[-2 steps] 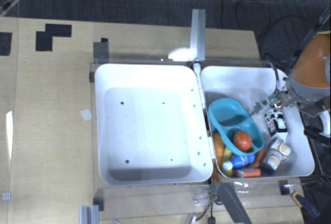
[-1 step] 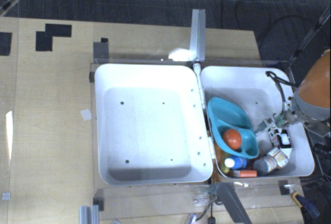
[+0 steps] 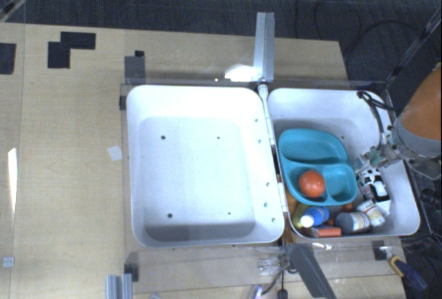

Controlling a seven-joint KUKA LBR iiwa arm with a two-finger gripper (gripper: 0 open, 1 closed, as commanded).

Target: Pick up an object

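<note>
Small bottles [image 3: 318, 216] crowd just below the blue tray [image 3: 314, 146], whose lower cell holds an orange ball [image 3: 312, 184]; the gripper [image 3: 373, 170] right of the tray, its opening indiscernible, may miss among tightly packed items.

Glossy plastic bins [image 3: 193, 173] and blue dish [image 3: 311, 146]; wood-look bench [image 3: 69, 152].

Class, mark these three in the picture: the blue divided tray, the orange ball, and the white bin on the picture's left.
blue divided tray [image 3: 312, 144], camera view, floor of its upper compartment.
orange ball [image 3: 313, 184], camera view, its middle.
left white bin [image 3: 193, 173], camera view, bare floor.
</note>
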